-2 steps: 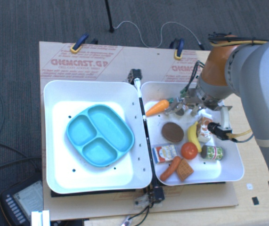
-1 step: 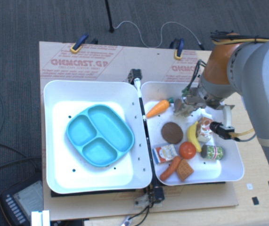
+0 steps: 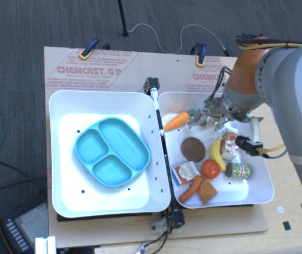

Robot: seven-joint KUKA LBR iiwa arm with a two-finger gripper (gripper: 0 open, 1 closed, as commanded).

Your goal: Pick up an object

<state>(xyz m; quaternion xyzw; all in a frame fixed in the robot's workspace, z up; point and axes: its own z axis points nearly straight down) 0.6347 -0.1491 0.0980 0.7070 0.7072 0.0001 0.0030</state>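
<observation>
The right bin [image 3: 256, 194] holds several toy foods: an orange carrot [image 3: 175, 120] at its upper left, a brown round cookie [image 3: 193, 148], a yellow banana [image 3: 217, 154], a red tomato [image 3: 210, 169], a green can [image 3: 238, 170], a red-and-white packet [image 3: 186, 172], a second carrot [image 3: 191, 188] and a tan cracker [image 3: 207, 190]. My gripper [image 3: 206, 121] hangs low over the bin's upper middle, just right of the orange carrot and above the cookie. Its fingers are spread open with nothing between them.
A blue three-compartment plate [image 3: 112, 151] lies in the left bin [image 3: 61, 189]. A black-and-white divider [image 3: 158, 126] runs between the bins. The arm [image 3: 262, 83] covers the right bin's upper right corner. Blue and yellow clamps [image 3: 200, 55] hold the board at the back.
</observation>
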